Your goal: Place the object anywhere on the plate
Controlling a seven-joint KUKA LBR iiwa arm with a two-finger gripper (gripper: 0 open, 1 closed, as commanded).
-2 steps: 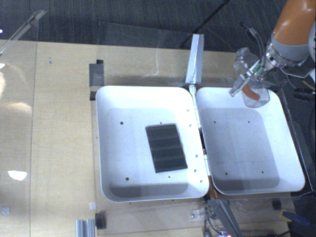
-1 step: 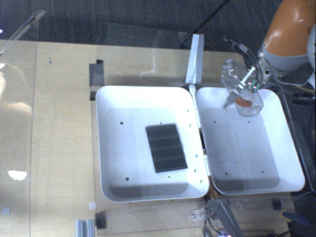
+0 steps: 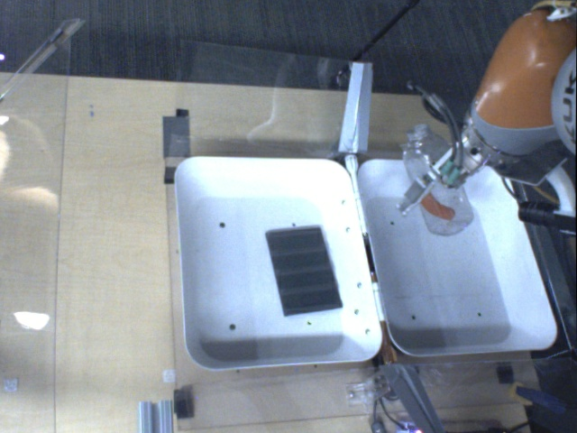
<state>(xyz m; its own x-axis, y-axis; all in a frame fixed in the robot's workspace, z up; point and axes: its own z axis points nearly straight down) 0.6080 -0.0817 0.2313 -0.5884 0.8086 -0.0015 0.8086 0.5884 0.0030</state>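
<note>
A dark ridged rectangular plate (image 3: 304,270) lies flat in the middle of the left bin (image 3: 203,242). A small red-orange object (image 3: 439,208) is in the upper part of the right bin (image 3: 469,305). The translucent gripper (image 3: 435,194) hangs right over this object and partly covers it. Whether the object is held or resting on the bin floor is unclear. The grey arm with its orange band (image 3: 523,61) reaches in from the upper right.
A metal bracket (image 3: 355,106) stands at the far end of the divider between the two bins. Cables and fittings (image 3: 541,210) crowd the right bin's right edge. Wooden bench (image 3: 90,242) extends to the left.
</note>
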